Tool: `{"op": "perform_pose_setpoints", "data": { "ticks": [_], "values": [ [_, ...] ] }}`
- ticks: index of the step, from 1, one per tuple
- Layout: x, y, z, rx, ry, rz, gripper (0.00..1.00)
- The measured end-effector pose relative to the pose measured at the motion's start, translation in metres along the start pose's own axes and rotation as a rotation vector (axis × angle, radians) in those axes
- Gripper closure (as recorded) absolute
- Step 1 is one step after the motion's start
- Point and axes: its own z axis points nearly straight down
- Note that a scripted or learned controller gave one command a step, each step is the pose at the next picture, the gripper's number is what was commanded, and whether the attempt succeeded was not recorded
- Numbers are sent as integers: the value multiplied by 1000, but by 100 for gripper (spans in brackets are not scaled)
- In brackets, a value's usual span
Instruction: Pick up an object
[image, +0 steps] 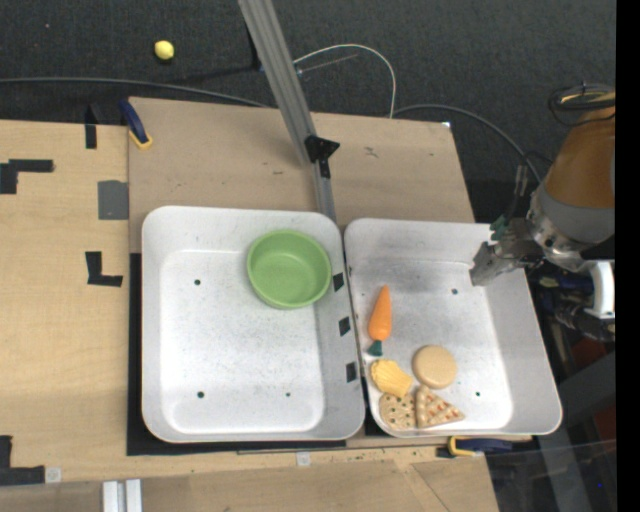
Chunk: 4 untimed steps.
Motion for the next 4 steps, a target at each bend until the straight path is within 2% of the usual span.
{"op": "perform_pose_setpoints", "data": {
  "ticks": [2, 4],
  "values": [
    [119, 2, -20, -1, 2, -7, 100],
    [206, 2, -17, 1, 1, -5, 100]
  ]
}}
